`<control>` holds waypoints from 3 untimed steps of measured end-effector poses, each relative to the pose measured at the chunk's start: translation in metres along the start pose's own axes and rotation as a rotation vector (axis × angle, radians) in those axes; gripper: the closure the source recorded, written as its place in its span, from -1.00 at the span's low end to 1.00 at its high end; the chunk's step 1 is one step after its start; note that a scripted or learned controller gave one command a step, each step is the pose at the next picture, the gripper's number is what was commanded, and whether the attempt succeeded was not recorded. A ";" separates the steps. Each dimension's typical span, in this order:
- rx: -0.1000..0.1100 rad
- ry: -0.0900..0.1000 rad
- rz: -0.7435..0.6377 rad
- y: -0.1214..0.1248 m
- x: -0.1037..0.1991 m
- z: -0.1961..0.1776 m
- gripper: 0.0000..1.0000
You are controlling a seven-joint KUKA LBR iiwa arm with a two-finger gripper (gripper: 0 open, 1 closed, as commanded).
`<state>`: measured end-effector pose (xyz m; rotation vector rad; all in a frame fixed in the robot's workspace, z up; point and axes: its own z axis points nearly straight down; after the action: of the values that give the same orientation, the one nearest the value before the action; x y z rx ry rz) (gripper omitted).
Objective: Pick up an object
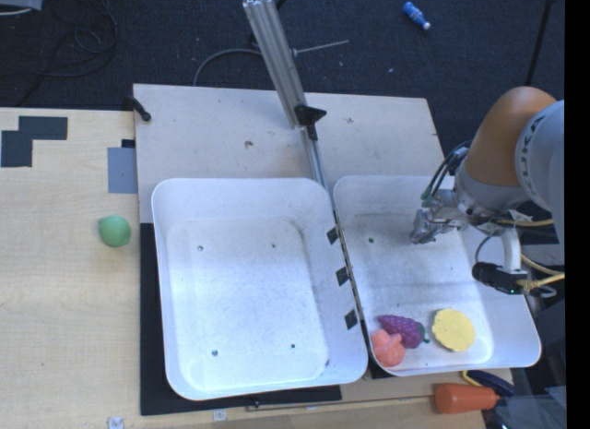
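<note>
A green ball (114, 231) sits on the wooden surface (55, 326) at far left. Next comes the left white bin (175, 198). The right white bin (516, 351) holds an orange object (388, 349), a purple object (402, 327) and a yellow disc (454, 329) clustered at its near edge. The gripper (425, 232) hangs over the bin's far half, well apart from them; whether it is open cannot be told. Nothing looks picked up yet.

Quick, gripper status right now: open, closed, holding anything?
Gripper: cannot be told from this view; it is low over the right bin, apart from the toys at the bin's near end.
</note>
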<state>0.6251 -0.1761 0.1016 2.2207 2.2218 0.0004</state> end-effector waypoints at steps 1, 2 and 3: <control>-0.005 -0.001 0.001 0.004 0.001 -0.063 1.00; -0.004 -0.001 0.001 0.003 0.000 -0.126 1.00; 0.001 0.000 -0.001 0.003 0.000 -0.123 1.00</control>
<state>0.6285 -0.1758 0.2246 2.2203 2.2228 -0.0007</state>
